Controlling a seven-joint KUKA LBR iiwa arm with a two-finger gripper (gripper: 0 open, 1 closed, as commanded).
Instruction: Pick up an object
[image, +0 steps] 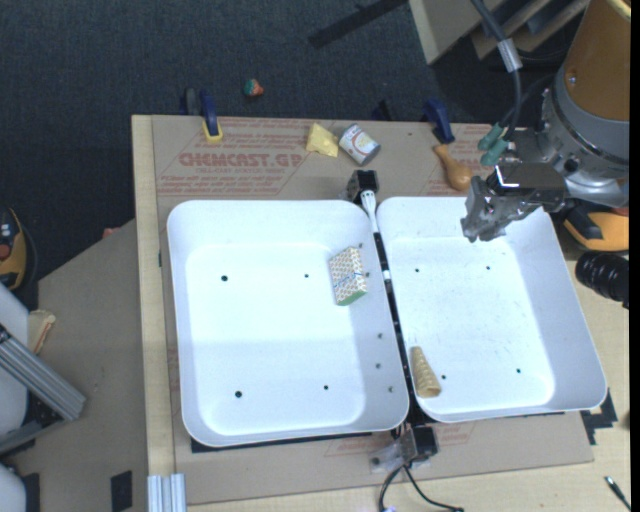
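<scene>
Right bin (560, 330) mostly open; cone (426, 372) near corner.

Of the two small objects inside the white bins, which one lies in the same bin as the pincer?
The tan cone-shaped object, at the right bin's near-left corner; the patterned box lies in the left bin.

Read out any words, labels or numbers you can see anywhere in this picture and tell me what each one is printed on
"CHEMCAST GP" in faded red letters, partly hidden at its right end, on the brown paper-faced board under the two white bins.
A fainter red line of print below it on the same board: too blurred to read.
The small patterned box in the left white bin: its print is too small to read.
</scene>
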